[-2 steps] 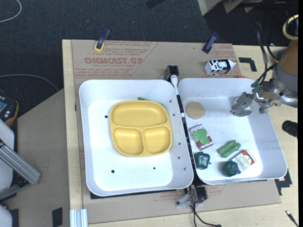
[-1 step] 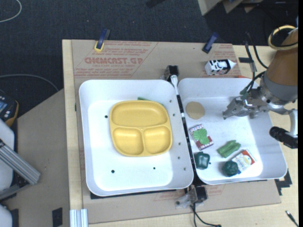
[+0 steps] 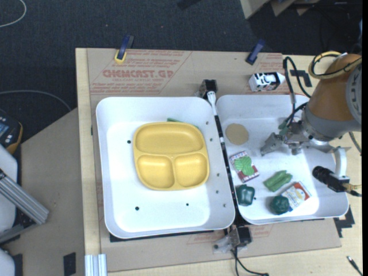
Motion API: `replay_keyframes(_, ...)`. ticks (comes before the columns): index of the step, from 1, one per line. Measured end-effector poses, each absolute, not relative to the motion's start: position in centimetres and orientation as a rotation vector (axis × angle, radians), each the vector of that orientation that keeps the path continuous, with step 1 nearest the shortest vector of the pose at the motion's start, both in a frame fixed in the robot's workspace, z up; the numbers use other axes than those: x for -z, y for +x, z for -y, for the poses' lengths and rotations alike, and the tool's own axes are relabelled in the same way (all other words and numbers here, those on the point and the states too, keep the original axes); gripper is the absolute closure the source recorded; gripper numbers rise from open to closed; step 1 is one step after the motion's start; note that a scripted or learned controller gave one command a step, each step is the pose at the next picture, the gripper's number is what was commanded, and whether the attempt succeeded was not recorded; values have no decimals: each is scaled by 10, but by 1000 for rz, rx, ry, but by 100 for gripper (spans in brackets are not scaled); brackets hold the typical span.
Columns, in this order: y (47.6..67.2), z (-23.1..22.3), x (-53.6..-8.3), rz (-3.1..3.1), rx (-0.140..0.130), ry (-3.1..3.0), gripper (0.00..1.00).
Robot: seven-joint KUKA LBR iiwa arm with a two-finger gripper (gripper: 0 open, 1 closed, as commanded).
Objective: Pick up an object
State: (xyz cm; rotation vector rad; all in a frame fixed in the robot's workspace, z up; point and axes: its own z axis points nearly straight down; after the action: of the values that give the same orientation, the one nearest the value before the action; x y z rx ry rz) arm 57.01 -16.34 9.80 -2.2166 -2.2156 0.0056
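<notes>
Bench: 2 white bins (image 3: 109,171) side by side.
Gripper (image 3: 275,144): right bin, fingers spread, gripping nothing.
Green pepper (image 3: 278,180): below gripper, apart.

Two bins side by side on the table

Left of my hand (image 3: 275,145), the right bin (image 3: 261,105) holds a disc (image 3: 237,134), packet (image 3: 243,165) and pod (image 3: 278,180); the left bin (image 3: 115,171) holds a divided tray (image 3: 171,155).

We saw two white bins side by side on a brown board (image 3: 144,68). The left bin (image 3: 115,200) held a yellow three-compartment tray (image 3: 171,154). Two clamps, one yellow (image 3: 122,52) and one blue (image 3: 255,52), sat at the board's far edge.
</notes>
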Motion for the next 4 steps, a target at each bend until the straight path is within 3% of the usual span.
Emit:
replay_keyframes(1,570,163,-84,2218,-3,-2218,0)
replay_keyframes(2,571,163,-95,2221,0,-2222,100)
replay_keyframes(3,563,167,-143,2224,3,-2227,100)
replay_keyframes(4,571,163,-206,2230,7,-2226,100)
